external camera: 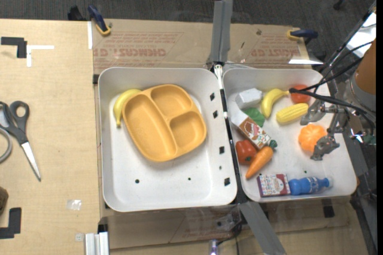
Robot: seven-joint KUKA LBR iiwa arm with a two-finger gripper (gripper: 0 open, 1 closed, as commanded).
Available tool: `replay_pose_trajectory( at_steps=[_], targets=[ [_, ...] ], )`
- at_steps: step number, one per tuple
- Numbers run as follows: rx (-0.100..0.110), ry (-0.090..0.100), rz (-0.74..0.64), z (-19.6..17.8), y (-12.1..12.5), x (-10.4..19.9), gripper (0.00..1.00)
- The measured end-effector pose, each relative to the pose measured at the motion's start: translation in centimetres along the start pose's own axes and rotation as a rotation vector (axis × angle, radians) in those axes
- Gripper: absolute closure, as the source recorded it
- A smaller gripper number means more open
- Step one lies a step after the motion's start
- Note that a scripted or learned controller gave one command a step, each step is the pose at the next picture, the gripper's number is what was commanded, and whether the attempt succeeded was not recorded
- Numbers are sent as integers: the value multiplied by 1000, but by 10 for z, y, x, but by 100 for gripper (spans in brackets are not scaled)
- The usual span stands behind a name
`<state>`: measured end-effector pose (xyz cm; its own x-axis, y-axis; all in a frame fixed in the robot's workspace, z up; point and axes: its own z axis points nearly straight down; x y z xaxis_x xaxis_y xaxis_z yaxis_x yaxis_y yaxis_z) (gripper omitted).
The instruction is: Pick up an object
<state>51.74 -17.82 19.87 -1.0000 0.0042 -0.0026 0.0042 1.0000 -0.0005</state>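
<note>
White plastic forms the 2 shallow bins sitting side by side on the desk (48, 128). Scissors (21, 134) lie on the bare wood well to the left, apart from both bins, and brown cardboard (155, 47) lies under their far edges with a blue clamp (99, 20) at its corner.

Inside the left bin (167, 188) rests a yellow 3-section plate (164, 122), and a banana (122, 103) curls against its upper-left rim.

Crowding the right bin (287, 164) are many toy foods. A white block (249, 96) sits near the far-left corner with a green piece (254, 112) just below it. A second banana (273, 101) lies beside an ear of corn (292, 112), and a red item (297, 94) peeks out behind the corn. A small printed carton (254, 133) lies tilted by the left wall, with a tomato (245, 151) and a carrot (260, 162) touching below it. Along the near wall lie a pink box (273, 185) and a blue bottle (308, 185).

At the right side, the claw (326, 128) hangs over the right bin with its fingers spread, just beside the orange (311, 137), which rests on the bin floor. Nothing is between the fingers. Black cables cross above the corn and red item.
</note>
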Motion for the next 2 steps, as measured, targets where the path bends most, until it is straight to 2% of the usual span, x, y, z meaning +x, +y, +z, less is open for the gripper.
replay_pose_trajectory(
  at_steps=[1, 2],
  targets=[
    [0, -14, 70, 101, 57, 11, 0],
    [2, -14, 96, 101, 83, 35, 0]
  ],
)
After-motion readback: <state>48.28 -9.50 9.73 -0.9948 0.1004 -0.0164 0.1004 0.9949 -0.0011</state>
